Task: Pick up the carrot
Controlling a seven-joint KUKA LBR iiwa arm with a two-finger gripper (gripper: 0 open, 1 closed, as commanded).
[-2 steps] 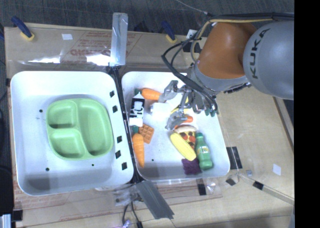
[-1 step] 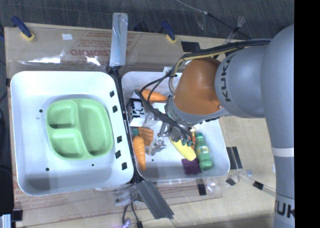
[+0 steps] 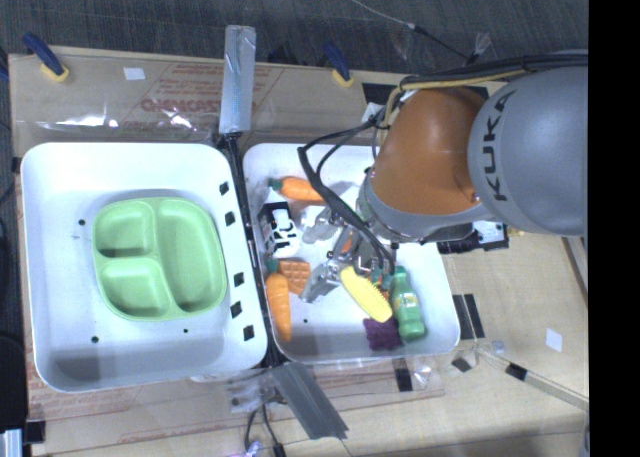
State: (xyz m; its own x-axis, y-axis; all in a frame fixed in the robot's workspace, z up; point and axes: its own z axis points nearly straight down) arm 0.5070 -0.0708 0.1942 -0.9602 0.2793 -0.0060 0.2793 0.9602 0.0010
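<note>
Over the right bin (image 3: 440, 340) the gripper (image 3: 335, 263) is seen low among the toy food, under the orange wrist band. Whether it is open or closed cannot be told from this view, and nothing is seen held in it.

The carrot (image 3: 277, 305) is found at the bin's left wall, lying lengthwise along it, near the front corner — just beside a waffle piece (image 3: 293, 272). A second orange item (image 3: 298, 189) lies toward the back; its kind cannot be confirmed. A corn cob (image 3: 365, 294), a green bottle (image 3: 406, 310) and a purple item (image 3: 380, 335) are noted to the gripper's right.

The carrot is judged light, rigid and smooth, probably plastic, so slip is to be expected. A hold across its thicker middle is advised — the wall leaves little room on one side.
</note>
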